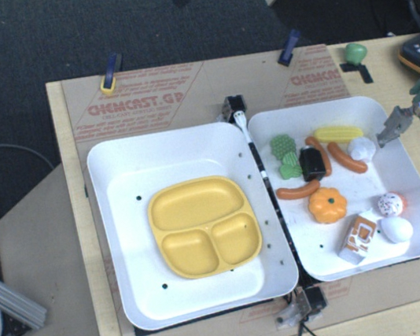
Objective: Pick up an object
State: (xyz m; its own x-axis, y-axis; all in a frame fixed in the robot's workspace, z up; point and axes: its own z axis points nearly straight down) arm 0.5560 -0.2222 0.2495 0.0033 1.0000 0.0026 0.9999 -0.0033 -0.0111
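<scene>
In the right bin (413, 169), toward its far half, we list the candidate objects: one yellow corn cob (337, 133) by the far wall, two green broccoli pieces (286, 155), one black block (311, 163) partly covering them, two sausages, one slanting right of the block (348, 157) and one lying below it (298, 191). Next, one orange pumpkin (327, 205) sits mid-bin. Toward the near right corner we count one small printed carton (358, 236), one white egg (396, 229) just beside it, and one speckled ball (390, 205) above the egg. A pale round item (361, 150) touches the upper sausage; we cannot make out what it is.

The gripper (392, 129) hovers at the bin's right rim, near the corn cob, with nothing between its fingers; whether they stand apart or together we cannot tell, and the arm is cut off by the picture's edge.

Open floor remains along the bin's near left. The left bin (115, 219) holds one yellow three-compartment plate (202, 225), bare white floor all around it.
</scene>
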